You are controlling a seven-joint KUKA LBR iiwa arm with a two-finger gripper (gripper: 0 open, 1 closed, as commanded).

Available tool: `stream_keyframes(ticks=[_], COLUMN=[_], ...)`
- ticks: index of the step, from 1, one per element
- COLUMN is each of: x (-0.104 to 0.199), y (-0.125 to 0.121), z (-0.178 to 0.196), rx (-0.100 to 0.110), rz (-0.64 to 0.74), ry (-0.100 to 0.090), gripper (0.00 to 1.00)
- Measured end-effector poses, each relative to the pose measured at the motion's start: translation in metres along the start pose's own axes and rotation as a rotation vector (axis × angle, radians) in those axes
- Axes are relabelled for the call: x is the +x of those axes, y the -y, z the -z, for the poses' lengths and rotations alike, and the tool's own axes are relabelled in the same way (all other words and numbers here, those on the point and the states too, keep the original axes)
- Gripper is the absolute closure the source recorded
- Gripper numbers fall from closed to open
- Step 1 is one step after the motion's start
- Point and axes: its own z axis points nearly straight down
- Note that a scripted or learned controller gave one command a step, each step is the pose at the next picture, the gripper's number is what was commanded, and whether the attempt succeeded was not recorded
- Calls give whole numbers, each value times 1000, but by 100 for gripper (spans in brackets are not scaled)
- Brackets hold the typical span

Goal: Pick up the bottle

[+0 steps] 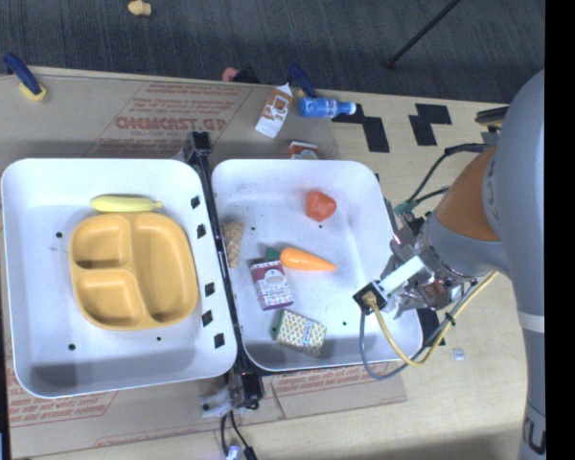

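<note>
A small blue bottle (318, 108) lies on its side on the cardboard behind the right bin (364, 175), outside both bins. My gripper (424, 274) hangs over the right bin's right rim, well in front of and to the right of the bottle. The wrist hides whatever is beneath it, and nothing shows in its grasp.
The right bin holds a red fruit (319, 205), a carrot (307, 260), a small dark red box (270, 285), a green patterned packet (300, 332) and a beige piece (233, 241). A yellow divided plate (132, 268) and a banana (126, 203) sit in the left bin. A small carton (273, 112) lies next to the bottle.
</note>
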Motion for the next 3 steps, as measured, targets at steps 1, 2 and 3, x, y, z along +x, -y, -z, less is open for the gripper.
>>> stream_keyframes(ticks=[1,2,3], x=[5,21,5], y=[10,54,13], z=[-13,-25,-9], rx=[-3,-4,-6], rz=[327,531,311], ry=[0,1,0], gripper=[100,100,100])
